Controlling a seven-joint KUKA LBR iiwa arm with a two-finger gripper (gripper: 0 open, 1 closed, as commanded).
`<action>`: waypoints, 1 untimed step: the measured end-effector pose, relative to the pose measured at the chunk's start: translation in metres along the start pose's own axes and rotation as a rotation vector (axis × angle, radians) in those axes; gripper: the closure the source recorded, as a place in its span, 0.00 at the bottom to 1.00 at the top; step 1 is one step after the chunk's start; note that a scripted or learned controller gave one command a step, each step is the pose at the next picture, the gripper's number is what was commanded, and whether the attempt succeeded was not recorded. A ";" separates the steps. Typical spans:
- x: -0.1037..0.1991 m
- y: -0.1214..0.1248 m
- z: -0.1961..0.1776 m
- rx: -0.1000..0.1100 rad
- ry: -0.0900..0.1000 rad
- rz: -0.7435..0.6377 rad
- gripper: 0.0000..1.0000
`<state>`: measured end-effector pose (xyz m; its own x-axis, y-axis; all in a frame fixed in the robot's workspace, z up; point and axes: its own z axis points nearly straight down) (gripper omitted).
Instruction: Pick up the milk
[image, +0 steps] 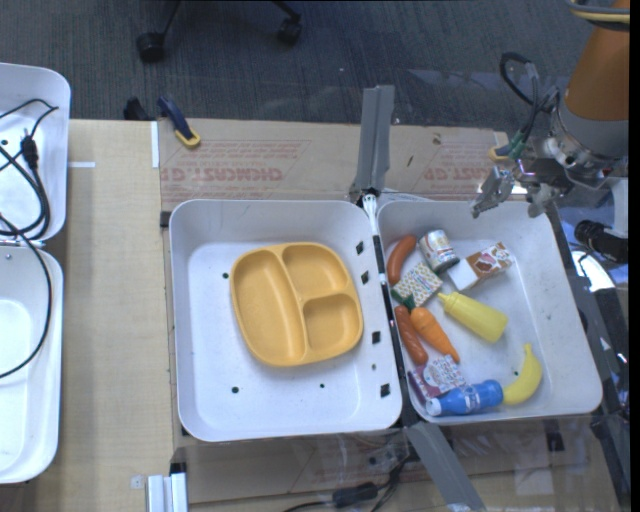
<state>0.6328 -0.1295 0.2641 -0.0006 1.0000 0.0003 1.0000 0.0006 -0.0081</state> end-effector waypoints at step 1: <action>-0.004 -0.022 0.141 -0.022 -0.005 0.008 0.00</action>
<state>0.6099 -0.1333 0.1233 0.0075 1.0000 -0.0044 0.9999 -0.0074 0.0141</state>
